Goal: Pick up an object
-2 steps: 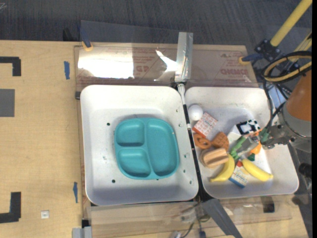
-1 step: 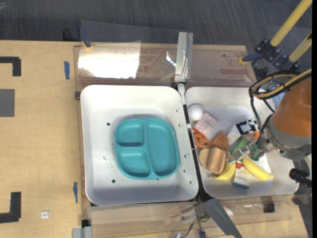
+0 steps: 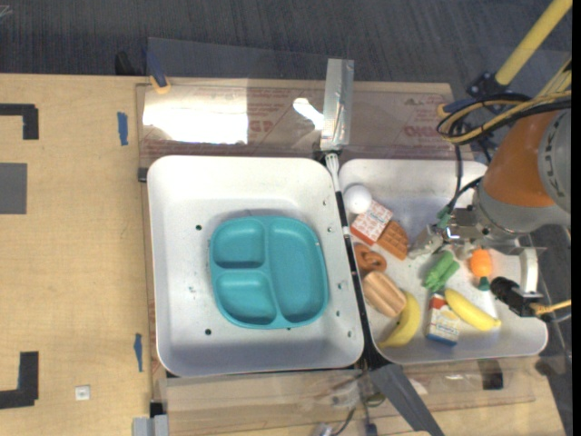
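My gripper hangs low over the middle of the right bin, at the end of the grey arm with its orange band. Just below it lies a green toy vegetable, and a small orange ball sits to the right of that. Toy foods crowd the bin: a white egg, a red-and-white carton, a brown waffle, a pretzel, a hot dog, two bananas and a small box. Whether the gripper touches the green vegetable is unclear.
The left bin holds a teal divided plate. A clear panel and a metal post stand behind the bins. Cables and a yellow rod run at the upper right.
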`<action>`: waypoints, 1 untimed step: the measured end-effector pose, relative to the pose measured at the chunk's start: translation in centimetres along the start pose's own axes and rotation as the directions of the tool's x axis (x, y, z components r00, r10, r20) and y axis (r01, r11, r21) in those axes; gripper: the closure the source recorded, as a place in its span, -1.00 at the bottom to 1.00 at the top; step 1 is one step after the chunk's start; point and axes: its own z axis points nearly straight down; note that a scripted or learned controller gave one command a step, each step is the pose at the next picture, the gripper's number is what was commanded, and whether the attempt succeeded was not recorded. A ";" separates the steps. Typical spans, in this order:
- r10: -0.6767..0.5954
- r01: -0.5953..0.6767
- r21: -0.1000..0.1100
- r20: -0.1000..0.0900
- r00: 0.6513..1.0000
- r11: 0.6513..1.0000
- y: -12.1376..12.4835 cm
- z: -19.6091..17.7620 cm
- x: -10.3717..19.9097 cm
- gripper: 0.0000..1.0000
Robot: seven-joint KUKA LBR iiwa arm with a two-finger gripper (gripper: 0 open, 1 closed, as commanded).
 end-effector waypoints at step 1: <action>-0.002 0.002 -0.005 0.002 1.000 1.000 0.1 -1.2 0.0 1.00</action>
